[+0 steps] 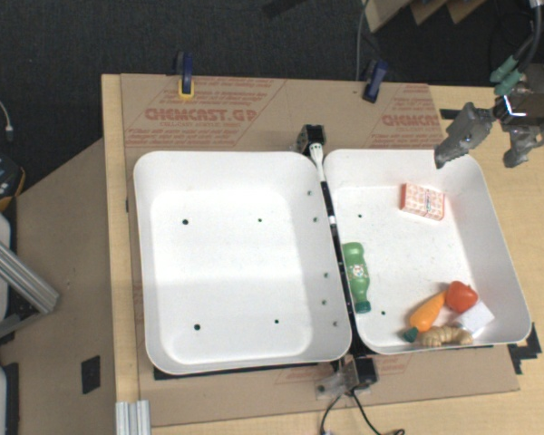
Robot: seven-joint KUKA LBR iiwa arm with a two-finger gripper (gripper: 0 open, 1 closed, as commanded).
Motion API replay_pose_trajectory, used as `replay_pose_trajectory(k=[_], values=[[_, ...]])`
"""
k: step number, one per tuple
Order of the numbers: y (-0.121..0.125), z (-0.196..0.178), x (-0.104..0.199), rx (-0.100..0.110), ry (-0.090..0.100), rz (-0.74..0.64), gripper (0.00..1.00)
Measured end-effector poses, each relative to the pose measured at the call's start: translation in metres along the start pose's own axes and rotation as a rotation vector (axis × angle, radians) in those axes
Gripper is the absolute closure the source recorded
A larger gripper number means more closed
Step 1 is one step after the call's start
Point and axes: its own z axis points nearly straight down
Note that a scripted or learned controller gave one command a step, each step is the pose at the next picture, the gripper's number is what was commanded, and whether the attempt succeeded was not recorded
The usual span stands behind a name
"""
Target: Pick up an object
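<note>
You've got the brown cardboard-covered bench (254,107) under two shallow white bins. In the right bin (390,243): orange carrot-shaped toy (426,313) and red ball (461,294) near, green bottle (355,277) left, pink patterned packet (422,201) farther. Beyond its far right corner, the grey two-finger gripper (487,143) hovers spread open, gripping nothing.

Bottle (355,277), box (422,201) in right bin (499,243)

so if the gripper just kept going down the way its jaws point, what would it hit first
Probably the far right corner of the right bin. The gripper, with its jaws spread open and holding nothing, hangs over that rim. The pink patterned card lies further left, likely outside that line, though depth is hard to judge.
</note>
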Motion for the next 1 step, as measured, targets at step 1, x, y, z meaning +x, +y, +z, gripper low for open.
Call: replay_pose_trajectory(k=[1], values=[[0.0006, -0.0429, 0.0571, 0.003, 0.001, 0.0, 0.0]])
